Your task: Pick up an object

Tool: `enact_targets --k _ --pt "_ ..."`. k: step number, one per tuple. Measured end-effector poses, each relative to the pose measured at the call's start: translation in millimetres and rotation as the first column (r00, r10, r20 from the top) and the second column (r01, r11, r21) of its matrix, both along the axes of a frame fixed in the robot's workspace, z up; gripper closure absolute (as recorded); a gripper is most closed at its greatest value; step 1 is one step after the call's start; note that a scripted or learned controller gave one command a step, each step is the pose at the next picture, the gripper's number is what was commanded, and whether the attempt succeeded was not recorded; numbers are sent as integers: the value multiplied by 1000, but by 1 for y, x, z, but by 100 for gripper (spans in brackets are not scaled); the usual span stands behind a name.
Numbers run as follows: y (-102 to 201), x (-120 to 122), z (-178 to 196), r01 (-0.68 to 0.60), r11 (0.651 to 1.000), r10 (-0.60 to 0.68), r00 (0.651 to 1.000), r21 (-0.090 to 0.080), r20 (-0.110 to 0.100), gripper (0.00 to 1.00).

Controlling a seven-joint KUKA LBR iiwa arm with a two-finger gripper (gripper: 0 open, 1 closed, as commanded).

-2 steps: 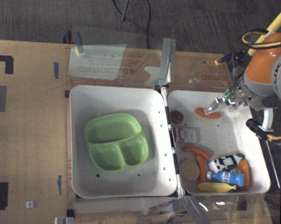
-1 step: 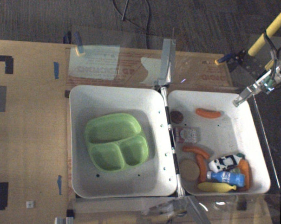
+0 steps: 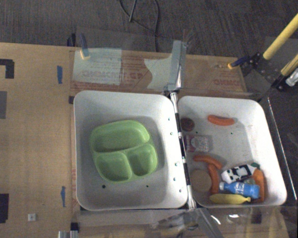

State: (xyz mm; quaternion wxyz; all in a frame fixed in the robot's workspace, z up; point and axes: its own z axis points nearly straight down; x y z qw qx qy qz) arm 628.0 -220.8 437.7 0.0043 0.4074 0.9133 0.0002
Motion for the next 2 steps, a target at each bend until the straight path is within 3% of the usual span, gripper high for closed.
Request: enact_targets --k 1,2 --pt "-1 -70 -154 -58 998 58 998 2 -3 0" --pt "77 -76 -273 -233 973 233 973 3 -5 0"
